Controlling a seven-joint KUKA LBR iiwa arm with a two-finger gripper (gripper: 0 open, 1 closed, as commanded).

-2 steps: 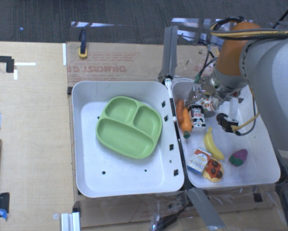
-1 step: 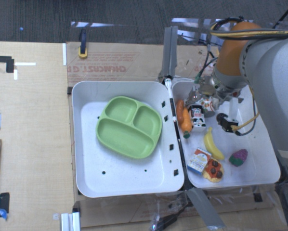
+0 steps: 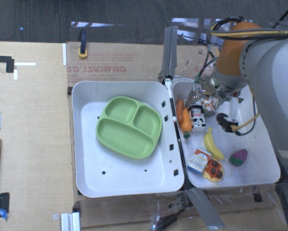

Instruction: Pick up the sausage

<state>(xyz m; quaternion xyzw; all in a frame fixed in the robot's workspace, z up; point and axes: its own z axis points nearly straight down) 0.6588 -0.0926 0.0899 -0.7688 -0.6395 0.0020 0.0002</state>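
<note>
Tool low in right bin, at its upper-left corner, hanging off grey arm w/ orange band. Can't tell tool's state from here; wrist and cables cover it. Just below tool: small black-and-white carton. Immediately left of that: sausage, orange-brown, lying lengthwise against bin's left wall, near but seemingly not in tool's grip. Further out: banana toward bin centre, blue-and-white box and pizza slice near front, purple-green item to the right. Left bin carries green divided plate. Both bins on counter. Step in hand, prob.: lining up over sausage. To do well: shift left past carton, centre over sausage's middle, turn wrist so closing goes across short axis, not along it. Tight spot btwn wall and carton, so descend straight, keep clear of wall, avoid nudging carton. Check grip before lifting.
</note>
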